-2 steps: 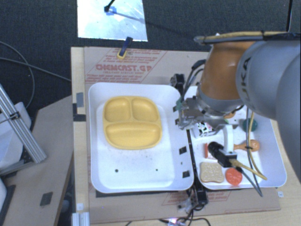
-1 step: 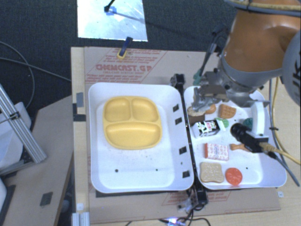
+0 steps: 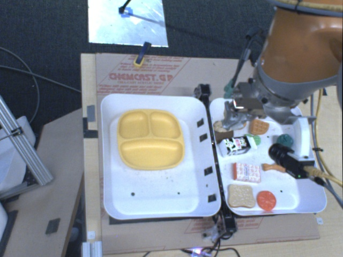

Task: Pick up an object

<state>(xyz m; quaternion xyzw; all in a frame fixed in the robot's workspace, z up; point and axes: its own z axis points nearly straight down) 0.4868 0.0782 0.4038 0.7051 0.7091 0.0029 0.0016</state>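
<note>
My gripper (image 3: 231, 121) hangs low over the upper left part of the right bin (image 3: 308, 199). Just beside its tip lies a small tan round piece (image 3: 219, 126); whether they touch is unclear. Below it lies a black and white carton (image 3: 236, 145). A waffle-like brown piece (image 3: 258, 127) lies to the right of the gripper, with a small green piece (image 3: 254, 140) under it. Further down are a red and white packet (image 3: 246, 172), a slice of toast (image 3: 241, 195) and a red tomato slice (image 3: 266, 199). A teal item (image 3: 285, 140) and an orange-brown piece (image 3: 273, 167) lie at the right.
The left bin (image 3: 161, 199) holds a yellow divided plate (image 3: 150, 138). A black divider with clips (image 3: 209, 143) runs between the two bins. The arm's large orange body (image 3: 303, 33) looms over the right bin's far side.
</note>
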